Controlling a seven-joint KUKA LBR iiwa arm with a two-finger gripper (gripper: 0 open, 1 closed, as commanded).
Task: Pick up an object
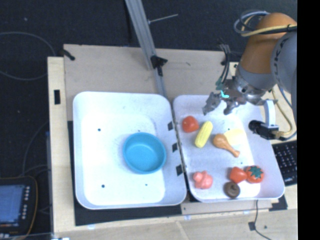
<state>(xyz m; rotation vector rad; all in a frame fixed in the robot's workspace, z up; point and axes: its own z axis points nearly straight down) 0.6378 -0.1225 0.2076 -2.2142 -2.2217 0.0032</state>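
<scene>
The gripper [218, 106] hangs with fingers apart and nothing between them above the far edge of the right bin [265, 194], probably poised to drop onto the yellow corn cob [203, 134] lying just nearer the camera, beside the red tomato [189, 124].

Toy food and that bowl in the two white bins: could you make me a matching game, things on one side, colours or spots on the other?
Things:
1. bowl
2. corn cob
3. drumstick
4. pink toy

Descriptions:
A. yellow, beside the red toy
B. blue, in the left bin
C. near the right bin's front edge
D. orange-brown, middle of the right bin

Pairs: 1-B, 2-A, 3-D, 4-C
</scene>
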